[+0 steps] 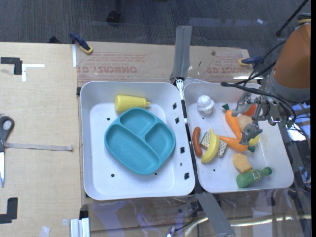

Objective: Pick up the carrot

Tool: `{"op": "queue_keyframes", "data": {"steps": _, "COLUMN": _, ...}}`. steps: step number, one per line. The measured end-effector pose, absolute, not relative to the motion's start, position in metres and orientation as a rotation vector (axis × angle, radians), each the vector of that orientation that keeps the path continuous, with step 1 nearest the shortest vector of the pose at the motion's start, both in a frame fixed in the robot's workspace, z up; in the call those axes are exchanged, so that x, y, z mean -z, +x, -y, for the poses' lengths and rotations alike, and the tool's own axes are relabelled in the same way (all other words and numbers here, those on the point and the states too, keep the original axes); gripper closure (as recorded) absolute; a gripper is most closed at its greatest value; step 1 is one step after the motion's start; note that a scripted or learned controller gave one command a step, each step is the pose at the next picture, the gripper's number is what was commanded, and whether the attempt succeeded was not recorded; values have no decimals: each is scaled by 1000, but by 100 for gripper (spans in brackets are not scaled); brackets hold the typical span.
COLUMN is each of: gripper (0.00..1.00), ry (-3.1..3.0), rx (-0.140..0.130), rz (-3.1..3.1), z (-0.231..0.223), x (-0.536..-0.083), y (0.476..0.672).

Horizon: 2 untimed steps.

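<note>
Nearest to you, at the lower edge of the right bin (276, 181), lies a green bottle (253, 177), with a tan cracker-like piece (241, 162) just above it. Take the banana (211, 148) as your landmark: the red sausage (197, 141) lies just to its left, a small sandwich wedge (206, 140) touches its upper left side, and a white lump (garlic, perhaps) (205, 103) sits well above it near the bin's top wall.

You have two orange pieces to weigh up. One carrot (233, 124) runs slantwise up and to the right of the banana; a second carrot (233, 142) lies just to the banana's right, pointing at it, its thick end under the claw (251, 130).

The claw hangs low over that spot, right of the banana. Whether it is spread or pressed together you cannot tell from this slant, since cables and the wrist clutter it. Nothing orange is plainly pinched and both carrots appear to rest on the bin floor, so treat the pick as not yet done: reach looks made, grip and lift remain.

Well left of the banana, the left bin (94, 147) holds a blue divided plate (139, 140) and a yellow bottle (130, 102).
</note>
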<state>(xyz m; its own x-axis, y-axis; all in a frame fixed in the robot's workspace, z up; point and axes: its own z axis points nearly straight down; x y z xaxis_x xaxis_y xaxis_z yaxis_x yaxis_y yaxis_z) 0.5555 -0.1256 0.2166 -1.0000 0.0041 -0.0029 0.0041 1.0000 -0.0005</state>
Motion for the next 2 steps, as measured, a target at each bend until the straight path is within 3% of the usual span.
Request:
{"op": "queue_keyframes", "data": {"steps": 1, "gripper": 0, "ry": 60, "rx": 1, "rz": -3137, "z": 132, "x": -102, "y": 578}}
{"op": "queue_keyframes", "data": {"steps": 2, "gripper": 100, "ry": 54, "rx": 3, "rz": -3133, "z": 131, "x": -113, "y": 580}}
